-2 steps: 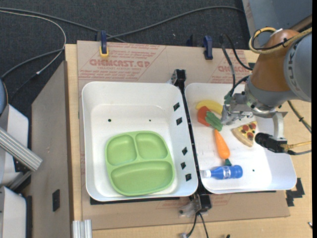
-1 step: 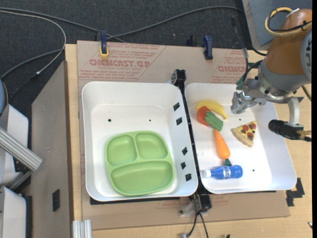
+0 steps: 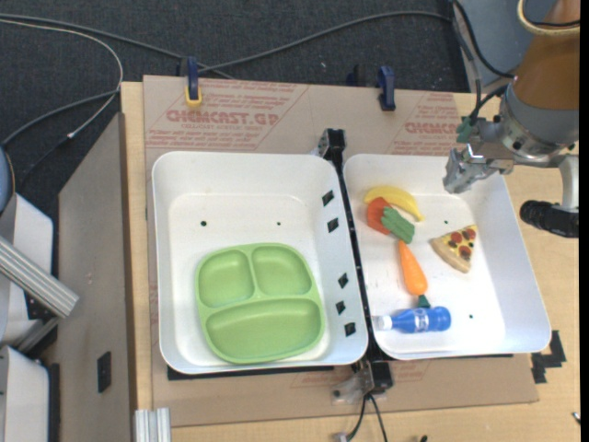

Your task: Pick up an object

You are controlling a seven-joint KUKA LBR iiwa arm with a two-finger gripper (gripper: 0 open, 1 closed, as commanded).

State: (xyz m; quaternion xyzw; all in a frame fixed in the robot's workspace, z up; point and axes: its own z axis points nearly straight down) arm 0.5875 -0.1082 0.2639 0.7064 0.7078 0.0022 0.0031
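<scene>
Far to the left of the tool [image 3: 459, 171] and nearer the camera, a green divided plate [image 3: 260, 302] lies flat in the left white bin [image 3: 175, 247]. Up-left of the tool, a blue clamp [image 3: 386, 88] grips the cardboard sheet [image 3: 276, 109] covering the surface. A yellow-tipped clamp [image 3: 192, 81] sits farther left, with black cables [image 3: 92, 40] beyond.

Both bins are white: the left bin [image 3: 175, 247] and the right bin [image 3: 511, 293]. The divided plate [image 3: 260, 302] is light green throughout. The banana [image 3: 394, 198] is yellow. The pepper piece [image 3: 383, 217] is red, the block [image 3: 398, 224] lying on it green. The carrot [image 3: 411, 267] is orange with a green tip. The pizza slice [image 3: 456, 247] is tan with red spots. The bottle [image 3: 416, 320] is blue with a white end. The board [image 3: 276, 109] is brown cardboard with red lettering. The two clamps [image 3: 193, 81] are blue. The claw [image 3: 463, 168] is metallic grey.
</scene>
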